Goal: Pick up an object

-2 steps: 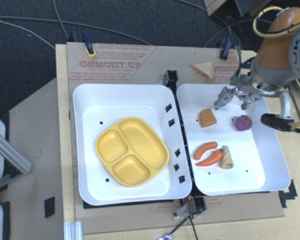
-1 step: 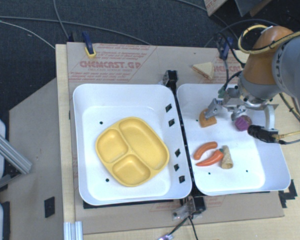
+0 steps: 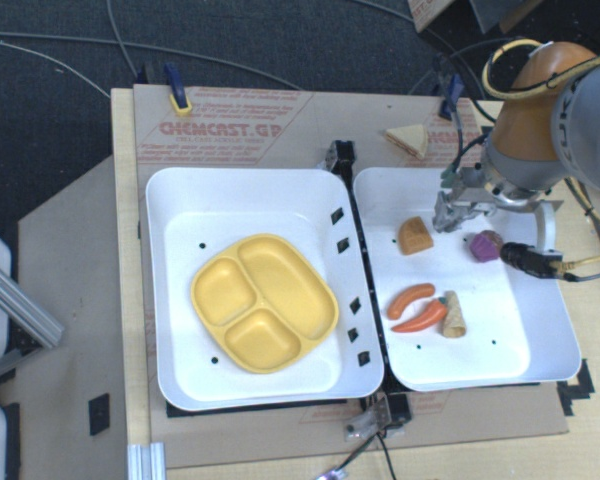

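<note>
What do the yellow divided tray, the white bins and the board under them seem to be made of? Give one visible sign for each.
Yellow divided tray: probably moulded plastic, smooth with a soft sheen, rounded compartment walls.
White bins, left and right: seemingly thin formed plastic, glossy, with rounded corners and shallow rims.
Board: looks like brown cardboard or paper-faced sheet, matt, with red printed lettering.

Grey arm with orange band, looped yellow-black cable, metallic tool

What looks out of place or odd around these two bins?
A sandwich wedge lies on the bench outside the bins, beyond the right bin, while the other food sits inside it. The yellow tray sits askew in the left bin.
</note>
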